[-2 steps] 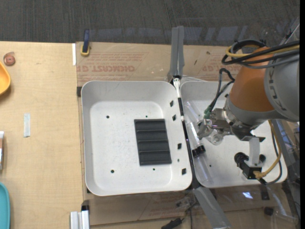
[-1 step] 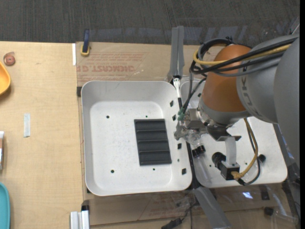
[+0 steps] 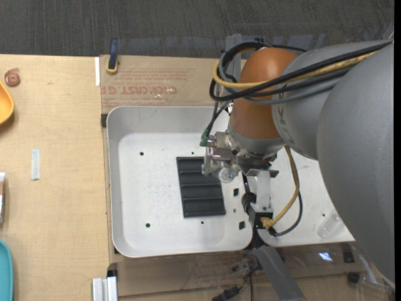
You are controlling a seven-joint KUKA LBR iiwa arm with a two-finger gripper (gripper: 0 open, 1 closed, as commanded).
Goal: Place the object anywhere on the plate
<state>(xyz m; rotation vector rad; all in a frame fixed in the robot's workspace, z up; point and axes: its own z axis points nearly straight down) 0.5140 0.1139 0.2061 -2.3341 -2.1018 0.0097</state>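
While the gripper hovers over the black ridged object in the bin, jaw state cannot be told; placement appears outstanding.

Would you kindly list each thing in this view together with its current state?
Black ribbed object: lying flat on the bin floor, its right edge under the wrist.
White bin: upright on the bench, holding the black object.
Arm: reaching in from the right, over the bin.
Gripper: over the black object's upper right corner.
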